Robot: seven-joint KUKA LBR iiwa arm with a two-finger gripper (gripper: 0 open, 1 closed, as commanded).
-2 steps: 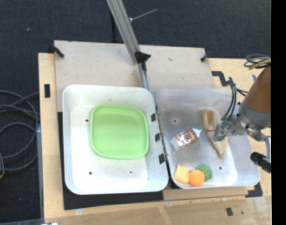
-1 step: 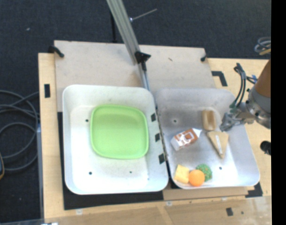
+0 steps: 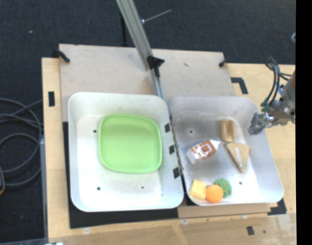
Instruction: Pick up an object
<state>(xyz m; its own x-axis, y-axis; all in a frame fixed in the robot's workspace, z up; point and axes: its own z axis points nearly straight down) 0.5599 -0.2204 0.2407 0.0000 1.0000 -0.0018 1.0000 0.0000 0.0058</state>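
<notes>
The right bin (image 3: 258, 188) holds several small items: a tan bread-like piece (image 3: 227, 130), a pale wedge (image 3: 238, 155), a small red and white carton (image 3: 202, 151), a yellow block (image 3: 198, 190), an orange ball (image 3: 214, 193) and a green broccoli piece (image 3: 223, 186). My gripper (image 3: 259, 122) hangs at the right bin's upper right rim, to the right of the tan piece and apart from it. Nothing shows between its fingers.
The left bin (image 3: 84, 137) carries a light green square plate (image 3: 130, 143). A metal pole (image 3: 138, 32) slants up from between the bins. Cables (image 3: 13, 137) lie off the bench at the left.
</notes>
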